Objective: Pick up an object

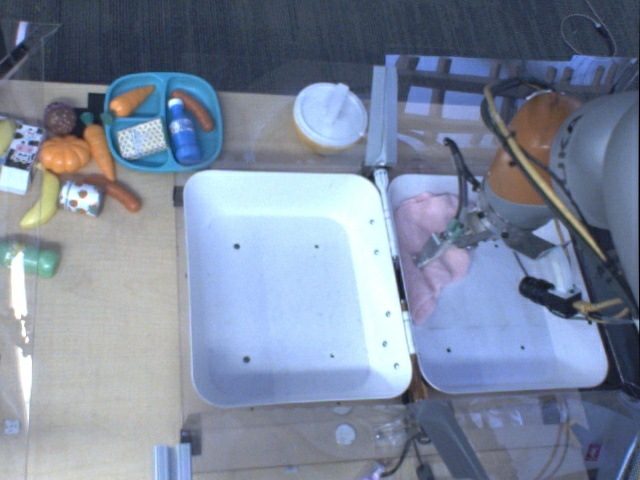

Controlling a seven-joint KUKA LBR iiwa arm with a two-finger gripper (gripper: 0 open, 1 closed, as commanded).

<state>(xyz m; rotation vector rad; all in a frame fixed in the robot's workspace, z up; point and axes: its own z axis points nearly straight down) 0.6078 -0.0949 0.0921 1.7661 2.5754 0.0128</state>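
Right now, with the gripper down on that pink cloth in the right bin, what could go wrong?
The soft crumpled pink cloth lies against the left wall of the right white bin, so the gripper may only pinch a loose fold and let it slip. Lifted by one fold, the cloth could also unfurl and drag over the divider into the left white bin.

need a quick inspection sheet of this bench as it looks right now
surface: wooden bench bearing left bin and right bin
job's things: pink cloth lying in right bin at its left wall
clutter: blue plate of toy food, loose toys at left, white lidded cup
grippers: pincer down on the pink cloth
cables: black cable along the arm
surroundings: dark carpet
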